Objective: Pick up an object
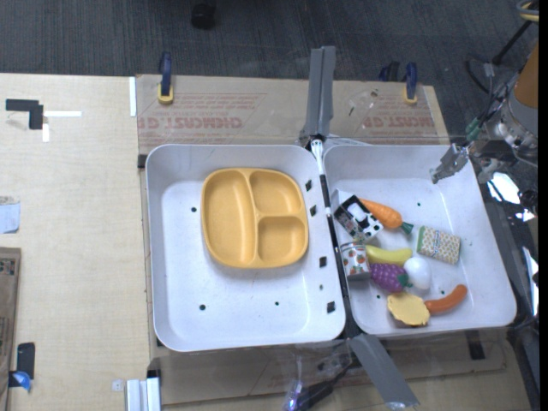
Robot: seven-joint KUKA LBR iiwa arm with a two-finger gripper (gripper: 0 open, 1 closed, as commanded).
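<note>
Grey metal end effector (449,163) poised over right white bin's (479,229) far corner; finger state unclear, cannot tell. Small toy foods, orange plastic carrot (382,214) included, cluster near divider, untouched, pickable.

The arm (522,101) reaches in from the right, its pincer (447,166) tilted down-left.

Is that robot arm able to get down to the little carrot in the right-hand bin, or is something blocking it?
Probably yes. The carrot lies uncovered at the top of the toy pile in the right bin, with bare floor beside it, and the gripper sits near that bin's upper right corner with nothing between them.
</note>
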